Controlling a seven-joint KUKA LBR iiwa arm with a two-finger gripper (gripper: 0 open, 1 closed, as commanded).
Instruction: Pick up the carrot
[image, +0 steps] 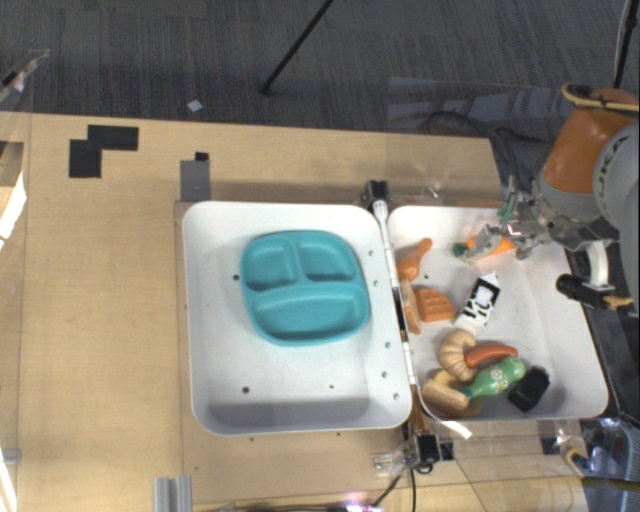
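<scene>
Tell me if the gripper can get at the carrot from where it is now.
Probably yes. The gripper is right over the carrot at the far side of the right bin, and nothing lies on top of the carrot. The nearest item, a black-and-white box, sits apart from it.

Two bins sat side by side on the bench (100, 300). The left bin (210, 400) held a divided tray (300, 285) near its middle. In the right bin (570, 340), the carrot (478, 243) lay near the far wall, just beside my gripper (512, 232). A drumstick (411, 258) and a bread slice (432, 304) lay along the left wall, one behind the other. A small box (481, 300) sat mid-bin, with a croissant (452, 372) and sausage (489, 353) at the near edge.
</scene>
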